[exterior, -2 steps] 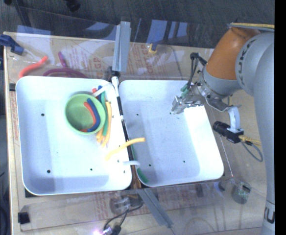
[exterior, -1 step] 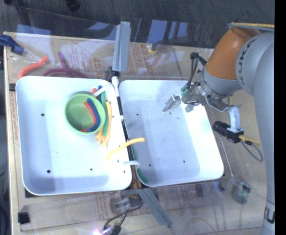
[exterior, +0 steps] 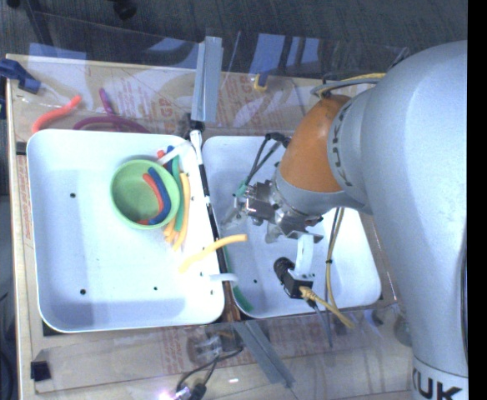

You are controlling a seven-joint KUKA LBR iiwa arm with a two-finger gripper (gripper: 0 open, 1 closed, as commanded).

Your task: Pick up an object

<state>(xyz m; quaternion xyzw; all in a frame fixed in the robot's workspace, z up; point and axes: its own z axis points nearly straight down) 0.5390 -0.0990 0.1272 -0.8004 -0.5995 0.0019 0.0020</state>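
A green bowl [exterior: 146,192] sits in the left bin [exterior: 77,282], with red and blue curved pieces inside it. Yellow and orange sticks [exterior: 181,211] lie along the bowl's right side. A long yellow piece [exterior: 214,249] lies across the rim between the two bins. My gripper [exterior: 250,207] hangs low over the left part of the right bin [exterior: 352,294], just above and right of that yellow piece. The wrist and orange band cover most of the right bin's floor.
A small green item [exterior: 244,300] lies at the right bin's near left corner. Cables and a black fitting [exterior: 289,278] hang below the wrist. Red tubing [exterior: 102,124] and an orange item [exterior: 56,113] lie on the bench behind the left bin.
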